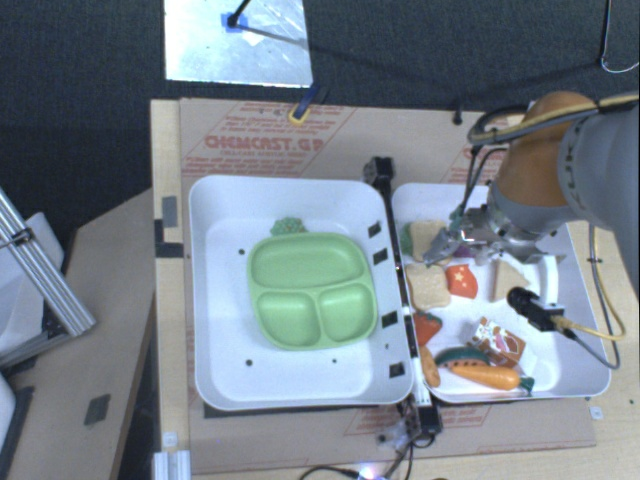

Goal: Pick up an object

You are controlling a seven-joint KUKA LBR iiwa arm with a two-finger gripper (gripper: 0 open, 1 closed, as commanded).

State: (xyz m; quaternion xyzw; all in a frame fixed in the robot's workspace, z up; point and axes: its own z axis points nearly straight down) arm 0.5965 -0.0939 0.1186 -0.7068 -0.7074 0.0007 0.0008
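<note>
My gripper [447, 248] hangs low over the upper left part of the right bin [588, 366], with the grey arm reaching in from the right. Just below it lie a tan bread slice [428, 288] and a red piece of toy food [462, 281]. A pale beige piece [422, 235] lies to its upper left. Nearer the front are an orange carrot [488, 375], a dark green piece [460, 356], a printed packet [497, 341] and a red pepper piece [427, 328]. I see nothing held.
The left bin [215, 298] holds a green divided plate [308, 290] with a small green broccoli piece [289, 226] behind it. A black divider [393, 268] runs between the bins. A black connector with a yellow cable [532, 309] hangs from the arm over the right bin.
</note>
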